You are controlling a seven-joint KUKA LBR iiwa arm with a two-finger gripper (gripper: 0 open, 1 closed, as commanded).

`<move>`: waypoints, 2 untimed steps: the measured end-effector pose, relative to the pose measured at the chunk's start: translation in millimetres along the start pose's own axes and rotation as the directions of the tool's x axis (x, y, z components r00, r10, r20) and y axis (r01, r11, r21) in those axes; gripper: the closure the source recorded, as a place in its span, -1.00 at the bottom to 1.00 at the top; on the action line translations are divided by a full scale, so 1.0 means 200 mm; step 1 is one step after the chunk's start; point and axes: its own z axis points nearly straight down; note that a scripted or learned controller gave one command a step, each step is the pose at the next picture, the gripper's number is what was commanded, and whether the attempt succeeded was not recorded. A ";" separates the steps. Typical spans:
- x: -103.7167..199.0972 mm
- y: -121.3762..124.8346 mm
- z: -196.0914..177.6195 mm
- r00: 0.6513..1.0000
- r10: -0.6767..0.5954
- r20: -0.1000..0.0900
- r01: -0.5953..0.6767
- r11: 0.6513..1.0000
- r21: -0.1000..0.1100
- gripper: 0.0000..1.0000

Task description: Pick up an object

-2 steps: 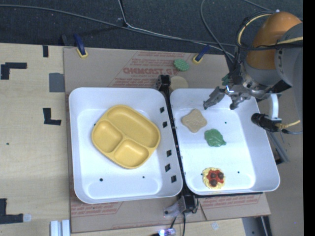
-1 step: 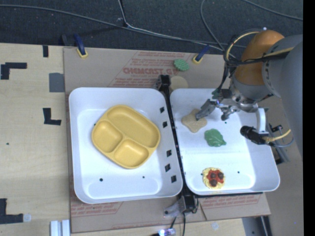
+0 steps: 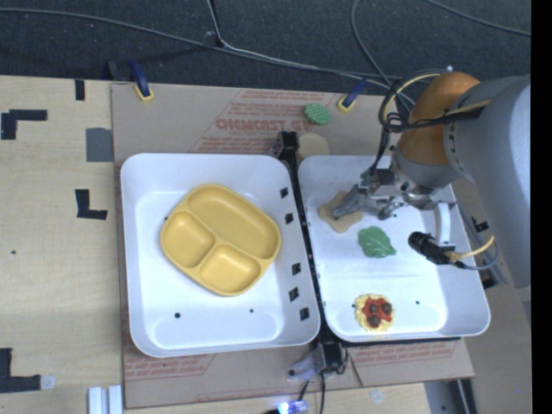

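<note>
My gripper (image 3: 355,202) is down in the right bin (image 3: 466,313), at its upper left part, close to the divider between the two bins. The fingers reach leftward over a tan, flat, bread-like piece (image 3: 338,218). The piece lies directly under and just left of the fingertips, touching or nearly touching them. I cannot tell whether the fingers are spread or closed, nor whether the piece sits between them; the dark metal blurs into it.

Just below and right of my gripper lies a green leaf-shaped piece (image 3: 377,242), near but apart from the tan piece. Further down, near the bin's front edge, is a small round pizza-like piece (image 3: 373,310) with red and dark toppings, well apart from my gripper.

My arm (image 3: 448,136) comes in from the right, orange band above the wrist, cables looping around it.

Left bin (image 3: 147,317) holds a yellow divided plate (image 3: 221,239), three compartments, set at a slant. A small green bumpy thing (image 3: 316,113) rests on the cardboard behind the bins.
</note>
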 end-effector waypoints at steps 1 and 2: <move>0.01 0.01 -0.07 1.000 -0.002 -0.001 0.002 1.000 -0.007 1.00; 0.05 0.00 -0.31 1.000 -0.001 -0.001 0.001 1.000 -0.002 1.00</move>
